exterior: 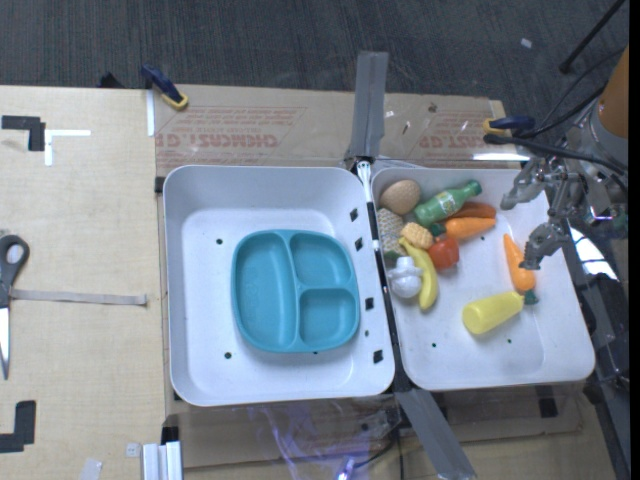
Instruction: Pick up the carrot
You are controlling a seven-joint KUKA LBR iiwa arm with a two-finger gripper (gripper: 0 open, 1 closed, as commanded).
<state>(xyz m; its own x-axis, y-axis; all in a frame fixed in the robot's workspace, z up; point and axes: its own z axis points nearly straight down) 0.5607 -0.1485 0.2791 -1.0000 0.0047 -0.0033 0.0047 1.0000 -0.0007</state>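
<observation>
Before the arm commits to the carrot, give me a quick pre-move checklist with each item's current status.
1. Carrot visible in right bin: ok.
2. End effector near the carrot's upper end: ok.
3. Finger opening: cannot tell.
4. Carrot between the fingers: cannot tell; contact is too small to make out.
5. Carrot apart from neighbours: ok, yellow squash lies just below it without touching; the other orange piece lies to its left.
6. Blue divided plate sits in left bin, away from the grasp: ok.

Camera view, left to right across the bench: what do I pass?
Metal scissors → teal three-compartment plastic plate → yellow toy banana → pale yellow toy squash → small orange toy carrot → end effector.
</observation>
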